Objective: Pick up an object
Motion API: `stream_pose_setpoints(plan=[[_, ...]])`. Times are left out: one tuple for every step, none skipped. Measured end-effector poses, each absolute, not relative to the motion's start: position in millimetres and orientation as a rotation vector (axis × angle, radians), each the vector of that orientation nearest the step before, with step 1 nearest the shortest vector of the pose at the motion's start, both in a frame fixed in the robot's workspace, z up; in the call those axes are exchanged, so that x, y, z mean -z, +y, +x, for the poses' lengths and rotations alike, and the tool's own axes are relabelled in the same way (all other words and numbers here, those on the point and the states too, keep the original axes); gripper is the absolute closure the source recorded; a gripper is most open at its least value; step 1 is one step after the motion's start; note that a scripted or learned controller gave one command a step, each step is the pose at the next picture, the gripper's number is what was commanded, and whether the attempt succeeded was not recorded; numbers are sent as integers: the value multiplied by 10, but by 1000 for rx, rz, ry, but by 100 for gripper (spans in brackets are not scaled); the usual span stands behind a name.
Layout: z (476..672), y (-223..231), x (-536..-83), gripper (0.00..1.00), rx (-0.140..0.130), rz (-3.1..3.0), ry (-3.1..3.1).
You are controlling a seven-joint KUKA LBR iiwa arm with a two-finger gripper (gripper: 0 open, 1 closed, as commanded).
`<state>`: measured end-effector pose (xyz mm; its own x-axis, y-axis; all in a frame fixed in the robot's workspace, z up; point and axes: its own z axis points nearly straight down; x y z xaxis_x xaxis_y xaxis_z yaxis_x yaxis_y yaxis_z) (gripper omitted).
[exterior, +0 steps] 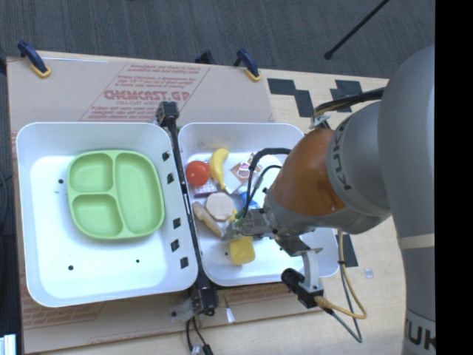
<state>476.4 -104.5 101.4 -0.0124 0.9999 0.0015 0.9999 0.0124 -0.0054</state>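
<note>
The right bin (222,135) holds several small objects. A red tomato (196,173) and a yellow banana (219,166) lie toward its far left. A pale round piece (219,206) sits in the middle, a tan stick-shaped piece (205,220) lies left of it, and a yellow lump (242,251) rests near the front. A red and white packet (242,171) lies behind the arm. My gripper (242,226) is low over the bin's middle, between the pale round piece and the yellow lump, mostly hidden under the orange band of the wrist (310,180).
The left bin (44,272) holds a green divided plate (116,193). A black divider with clips (179,198) runs between the bins. A cardboard sheet (140,95) lies behind them. Cables (347,309) trail at the front right.
</note>
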Motion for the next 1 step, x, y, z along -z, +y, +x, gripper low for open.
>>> stream_pose_setpoints(plan=[[4777, -826, -2749, 100, 1, -2216, -2230]])
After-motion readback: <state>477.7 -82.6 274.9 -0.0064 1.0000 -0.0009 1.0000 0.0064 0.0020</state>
